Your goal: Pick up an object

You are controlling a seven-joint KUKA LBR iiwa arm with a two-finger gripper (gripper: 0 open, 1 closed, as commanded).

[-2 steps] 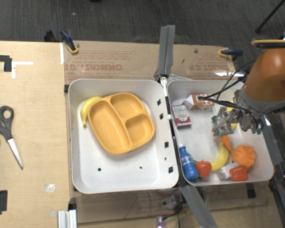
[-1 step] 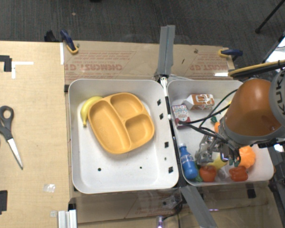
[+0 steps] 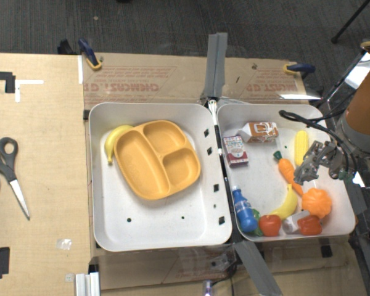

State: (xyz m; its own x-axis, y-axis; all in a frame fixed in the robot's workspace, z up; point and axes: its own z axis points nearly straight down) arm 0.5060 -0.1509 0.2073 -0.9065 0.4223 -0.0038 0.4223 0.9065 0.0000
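I had the claw point(image 3: 309, 164) low over the right-hand shallow white bin point(image 3: 259, 115), where the toys lay crowded along its near and right sides, so any descent risked touching several. Whether its grip was apart or together I could not tell. Nothing sat between them. My likeliest target, the small orange plastic carrot point(image 3: 285, 168), lay just beside the claw, toward the left-hand bin.

- We see the tool point(image 3: 309, 164) low over the right bin point(image 3: 259, 111), above a carrot point(image 3: 286, 169).
- The left bin point(image 3: 154, 236) holds a yellow divided plate point(image 3: 155, 158) beside a banana point(image 3: 114, 139).
- Scissors point(image 3: 11, 172) lie on the surface point(image 3: 37, 227).
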